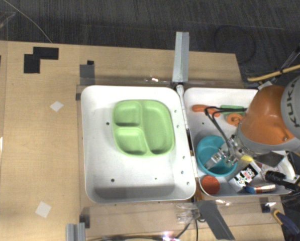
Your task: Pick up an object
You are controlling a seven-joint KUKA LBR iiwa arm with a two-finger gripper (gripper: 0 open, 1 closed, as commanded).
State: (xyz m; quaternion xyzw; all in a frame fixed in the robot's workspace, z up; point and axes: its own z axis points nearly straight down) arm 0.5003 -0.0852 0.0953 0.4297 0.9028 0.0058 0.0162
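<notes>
The arm (268,119) reaches in from the right over the right bin (200,97). Its gripper (221,157) hangs low over a teal bowl (208,152) in that bin. I cannot make out what, if anything, lies between the metal tips. A red ball (210,184) rests at the bin's front, just below the bowl. An orange-and-green tool (221,109) lies at the back of the bin. A yellow piece (246,159), a small white printed item (245,175) and a marker-like item (260,188) sit under the arm's wrist.
The left bin (97,149) holds a light green divided plate (142,126). A metal bar (181,56) stands behind the divider between the bins. Black cables (217,127) run from the arm across the right bin.
</notes>
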